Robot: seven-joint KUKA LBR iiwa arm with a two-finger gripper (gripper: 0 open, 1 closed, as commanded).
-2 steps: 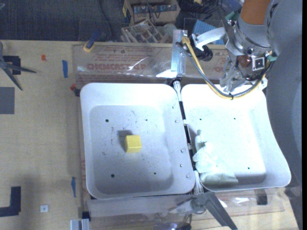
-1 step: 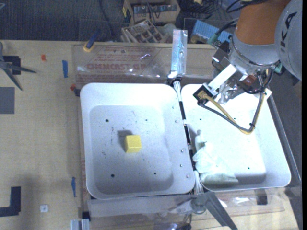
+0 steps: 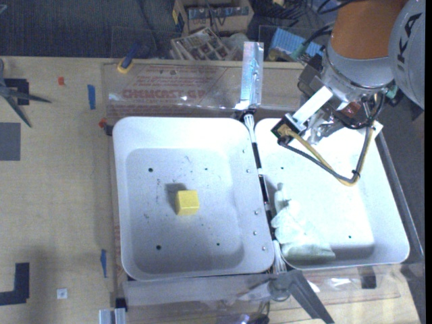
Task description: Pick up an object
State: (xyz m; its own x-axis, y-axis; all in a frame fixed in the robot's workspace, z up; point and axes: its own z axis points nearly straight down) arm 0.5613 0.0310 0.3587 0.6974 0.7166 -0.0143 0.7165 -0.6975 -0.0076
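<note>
2 white bins (image 3: 182, 128) on tan bench (image 3: 54, 201)

Your arm (image 3: 413, 36) reaches in from up and to the right of the pincer (image 3: 328, 125). The arm is fat and grey. It has an orange band (image 3: 364, 15) on it, a little way up from the pincer. Under the band sits the round grey wrist (image 3: 358, 67). The pincer pokes out from the wrist, down and to the left. It is tilted, not pointing straight down. It looks small and shiny next to the big arm behind it.
</note>
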